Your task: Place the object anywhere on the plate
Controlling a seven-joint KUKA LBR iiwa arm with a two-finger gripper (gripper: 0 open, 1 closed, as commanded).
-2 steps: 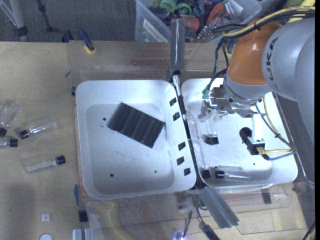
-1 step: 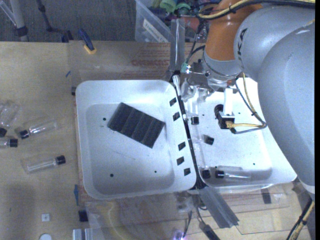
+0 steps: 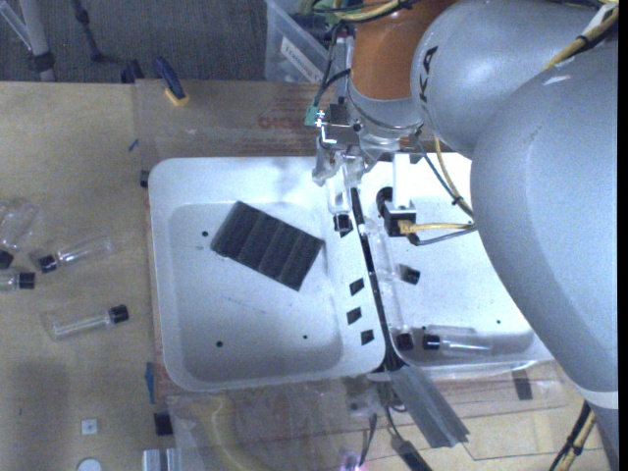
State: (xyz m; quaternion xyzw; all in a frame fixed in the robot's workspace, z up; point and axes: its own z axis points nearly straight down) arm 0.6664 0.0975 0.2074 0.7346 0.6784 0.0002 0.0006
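Writing first: on the grey arm (image 3: 510,165) we read the dark letters "KA" by the orange band, with the rest of the word turned out of sight. A white label on the clear storage tub (image 3: 294,37) behind the bench is too blurred to read, and so is the faint reddish print on the bench (image 3: 78,165) just behind the bins.

The gripper (image 3: 337,186) hangs over the far end of the rim where the two bins meet. We cannot tell whether it is released or clenched, and we see nothing in its grasp.

The object looks to be a clear vial (image 3: 446,342) with a black cap. It lies on its side in the right bin (image 3: 461,273) against the near wall, well apart from the gripper, toward the camera and to the view's right.

The plate (image 3: 267,245), dark and ribbed, lies flat in the left bin (image 3: 245,332), just left of the gripper.

Three loose vials (image 3: 86,319) lie on the bench left of the bins.
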